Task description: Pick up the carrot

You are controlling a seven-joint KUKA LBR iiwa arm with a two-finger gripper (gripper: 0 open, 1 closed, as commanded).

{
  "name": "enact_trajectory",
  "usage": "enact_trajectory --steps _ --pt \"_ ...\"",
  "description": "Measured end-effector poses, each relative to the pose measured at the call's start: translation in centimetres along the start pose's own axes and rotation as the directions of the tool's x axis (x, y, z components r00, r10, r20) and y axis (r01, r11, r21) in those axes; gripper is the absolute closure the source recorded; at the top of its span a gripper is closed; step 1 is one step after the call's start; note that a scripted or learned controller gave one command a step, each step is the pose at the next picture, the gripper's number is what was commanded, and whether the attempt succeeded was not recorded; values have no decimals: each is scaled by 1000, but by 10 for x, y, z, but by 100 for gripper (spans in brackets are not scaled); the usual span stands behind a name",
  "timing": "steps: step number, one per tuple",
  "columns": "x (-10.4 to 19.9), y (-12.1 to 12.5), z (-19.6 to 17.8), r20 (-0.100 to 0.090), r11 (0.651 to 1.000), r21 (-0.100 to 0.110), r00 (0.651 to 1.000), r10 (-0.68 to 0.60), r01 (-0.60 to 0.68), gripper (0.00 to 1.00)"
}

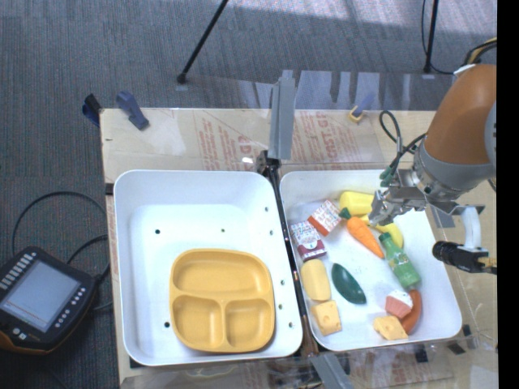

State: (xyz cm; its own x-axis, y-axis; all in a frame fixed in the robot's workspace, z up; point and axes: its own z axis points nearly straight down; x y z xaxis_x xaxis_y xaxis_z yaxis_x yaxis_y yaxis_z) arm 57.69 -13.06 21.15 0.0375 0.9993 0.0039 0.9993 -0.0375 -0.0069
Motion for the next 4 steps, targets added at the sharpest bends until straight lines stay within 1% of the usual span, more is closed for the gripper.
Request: enact_trajectory --steps 1,2,3,4 --pt "0 0 0 0 1000 1 1000 1 -1 0" --pt "-21 45 109 6 996 -15 996 -89 89 0" --pt "-22 42 103 1 996 -7 996 -84 84 100" --pt "7 -49 127 1 993 1 993 -119 119 100"
